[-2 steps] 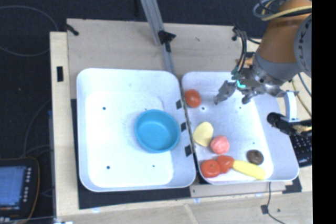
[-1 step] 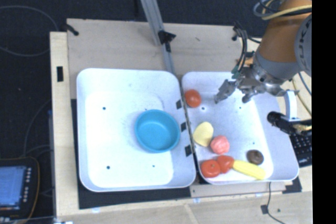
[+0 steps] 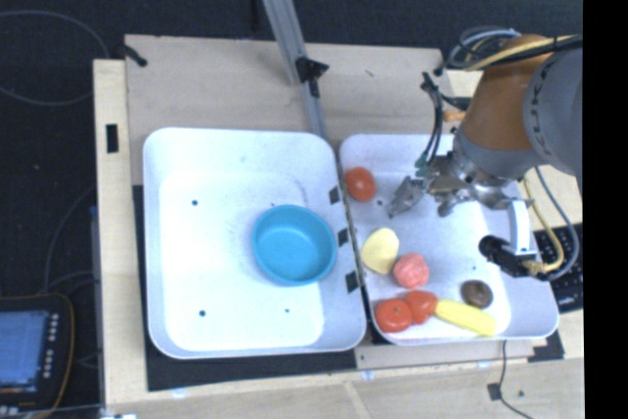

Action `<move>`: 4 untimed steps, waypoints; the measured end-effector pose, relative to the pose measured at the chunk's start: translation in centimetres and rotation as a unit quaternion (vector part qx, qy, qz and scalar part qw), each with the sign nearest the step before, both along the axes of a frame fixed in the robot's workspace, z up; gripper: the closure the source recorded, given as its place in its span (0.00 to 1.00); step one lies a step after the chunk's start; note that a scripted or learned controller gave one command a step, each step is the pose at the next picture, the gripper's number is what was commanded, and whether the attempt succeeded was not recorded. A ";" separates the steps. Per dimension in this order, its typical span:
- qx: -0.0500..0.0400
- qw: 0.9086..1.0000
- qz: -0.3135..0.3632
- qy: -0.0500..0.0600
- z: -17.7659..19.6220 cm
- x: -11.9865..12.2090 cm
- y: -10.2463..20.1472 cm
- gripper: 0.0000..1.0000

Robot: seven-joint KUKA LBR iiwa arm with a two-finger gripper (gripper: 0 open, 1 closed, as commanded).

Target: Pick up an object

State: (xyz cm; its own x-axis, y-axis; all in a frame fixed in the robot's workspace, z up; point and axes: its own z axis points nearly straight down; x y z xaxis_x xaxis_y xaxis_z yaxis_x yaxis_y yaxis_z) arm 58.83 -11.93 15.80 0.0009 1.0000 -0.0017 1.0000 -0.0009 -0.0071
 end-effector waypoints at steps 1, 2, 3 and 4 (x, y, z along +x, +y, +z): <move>0.000 1.000 -0.001 -0.002 -5.3 0.0 -0.2 0.00; 0.001 1.000 -0.003 -0.005 -3.8 0.2 -0.2 1.00; 0.001 1.000 0.002 -0.007 2.9 0.7 -0.3 1.00; 0.001 1.000 0.003 -0.006 8.5 0.9 -0.4 1.00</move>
State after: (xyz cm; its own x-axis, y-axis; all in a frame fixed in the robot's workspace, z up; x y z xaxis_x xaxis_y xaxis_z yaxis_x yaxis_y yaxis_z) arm 59.71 -12.29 24.28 -0.0051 1.0000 0.0011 1.0000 0.0051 0.0053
